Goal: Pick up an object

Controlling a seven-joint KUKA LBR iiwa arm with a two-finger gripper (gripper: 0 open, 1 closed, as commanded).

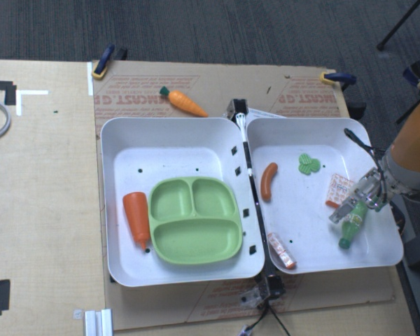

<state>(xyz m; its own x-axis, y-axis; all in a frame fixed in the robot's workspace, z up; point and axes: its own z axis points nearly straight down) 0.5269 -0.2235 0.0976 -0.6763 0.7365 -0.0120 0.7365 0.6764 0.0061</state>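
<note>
Grasp step: jaws (355, 208) down on the green bottle (353, 222) in the right bin (315, 261).
Can't tell if they actually pinch it or just straddle it. Bottle lies tilted near the bin's right wall, snack packet (338, 188) just beside. Next: confirm grip, lift straight up.

plate (196, 220) in left bin (119, 145) | bottle (353, 222), sausage (268, 181) in right bin (294, 128)

arm (411, 149): cut off at right edge | green bottle (351, 224): top hidden, possibly by gripper (358, 200)
</note>
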